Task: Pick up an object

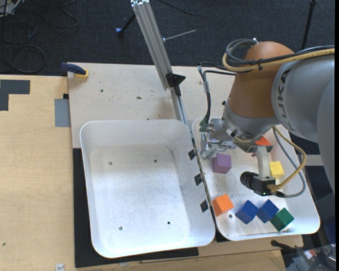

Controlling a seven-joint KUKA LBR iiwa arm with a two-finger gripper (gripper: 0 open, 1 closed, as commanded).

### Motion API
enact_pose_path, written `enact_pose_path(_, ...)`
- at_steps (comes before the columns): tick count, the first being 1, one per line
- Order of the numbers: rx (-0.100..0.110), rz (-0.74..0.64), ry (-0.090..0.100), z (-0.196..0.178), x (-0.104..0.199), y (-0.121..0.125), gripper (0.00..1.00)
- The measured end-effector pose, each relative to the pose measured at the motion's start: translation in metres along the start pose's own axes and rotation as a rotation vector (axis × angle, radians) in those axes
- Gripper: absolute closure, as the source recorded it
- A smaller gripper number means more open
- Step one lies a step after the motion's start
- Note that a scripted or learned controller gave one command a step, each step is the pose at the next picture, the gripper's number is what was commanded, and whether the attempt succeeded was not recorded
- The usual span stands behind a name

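Purple, the cube (221,163) lies in the right bin (311,219) near its left wall, just under the claw (213,147) of the grey arm (282,103); whether the claw is wide or narrow cannot be told. An orange cube (222,204), two blue cubes (257,212), a green cube (282,219) and a yellow cube (276,169) lie toward the bin's near edge. The left bin (101,230) sits beside it on the counter (118,95).

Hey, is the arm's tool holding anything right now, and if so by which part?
It cannot be told. The tool sits low in the right bin, just above the purple block, but no object shows gripped in it.
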State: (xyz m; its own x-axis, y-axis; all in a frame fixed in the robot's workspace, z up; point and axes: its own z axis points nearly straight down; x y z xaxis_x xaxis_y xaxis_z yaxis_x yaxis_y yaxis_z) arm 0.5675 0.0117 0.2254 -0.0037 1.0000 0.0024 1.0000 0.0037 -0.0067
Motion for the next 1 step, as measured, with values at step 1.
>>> enact_pose_path(1,-0.003,-0.002,0.000,0.0039,0.0609,0.0097,1.00)
